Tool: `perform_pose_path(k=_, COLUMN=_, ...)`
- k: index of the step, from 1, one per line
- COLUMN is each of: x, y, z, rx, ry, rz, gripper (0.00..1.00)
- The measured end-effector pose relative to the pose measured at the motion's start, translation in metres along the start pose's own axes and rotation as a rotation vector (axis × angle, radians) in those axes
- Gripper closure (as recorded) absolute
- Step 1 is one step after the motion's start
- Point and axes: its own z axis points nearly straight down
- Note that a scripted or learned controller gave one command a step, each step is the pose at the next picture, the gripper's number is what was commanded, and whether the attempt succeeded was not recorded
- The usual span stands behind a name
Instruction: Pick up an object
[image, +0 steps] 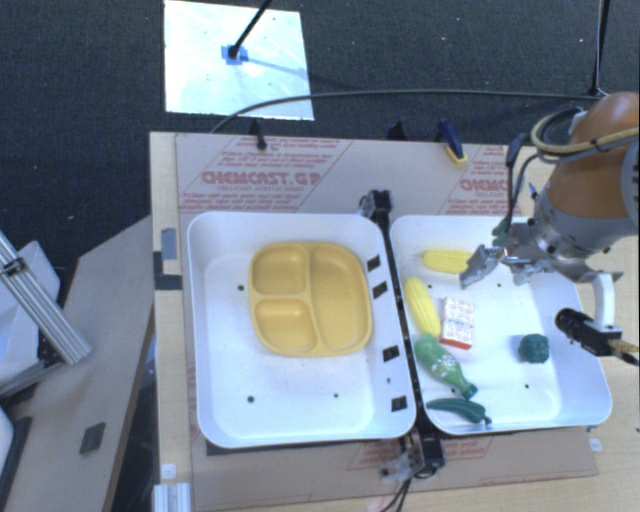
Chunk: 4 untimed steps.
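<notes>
My gripper (500, 270) hangs over the back of the right bin (575, 400), open, with nothing between its fingers. Its left finger (480, 266) is just right of a short yellow piece (446, 262) near the bin's back wall. Below that lie a yellow corn cob (423, 305), a small white and red box (458, 323), a green bottle (446, 366) and a dark green pod (459, 409) at the front. A green broccoli-like lump (533, 348) sits to the right, below the wrist.
The left bin (225, 400) holds a yellow divided plate (308, 298). A black clip-lined divider (392, 300) separates the bins. The orange and grey arm (595, 180) comes in from the upper right.
</notes>
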Motion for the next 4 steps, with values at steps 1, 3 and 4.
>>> perform_pose_path(k=1, x=0.002, y=-0.001, z=0.042, rx=0.003, ry=0.0, rz=0.002, gripper=0.0)
perform_pose_path(k=3, x=0.01, y=0.004, z=0.122, rx=-0.008, ry=-0.005, rz=0.005, gripper=0.0)
perform_pose_path(k=4, x=0.011, y=0.003, z=0.113, rx=-0.003, ry=-0.001, rz=0.003, gripper=1.0)
